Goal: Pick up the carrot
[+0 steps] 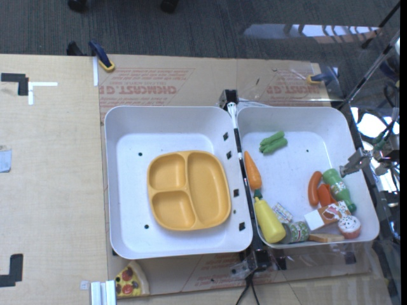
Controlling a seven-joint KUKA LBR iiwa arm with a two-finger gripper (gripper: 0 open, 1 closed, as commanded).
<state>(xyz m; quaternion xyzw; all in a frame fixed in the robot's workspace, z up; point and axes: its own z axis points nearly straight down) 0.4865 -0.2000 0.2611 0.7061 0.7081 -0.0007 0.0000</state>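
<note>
The carrot (252, 170) is orange, with its thin tip pointing to the far side. It lies along the left wall of the right bin (299, 122), just above a yellow bottle (269, 222). My gripper (357, 163) shows as grey metal parts at the bin's right rim. It is well to the right of the carrot and close to a green bottle (338, 187). Nothing is visibly held in it.
The right bin also holds green beans (273, 142), a red sausage (314, 188), a can (296, 231), a small carton (331, 214) and a strawberry cake (349, 225). A yellow divided plate (189, 189) sits in the left bin (127, 170). A toy pizza slice (129, 281) lies outside, at the front.
</note>
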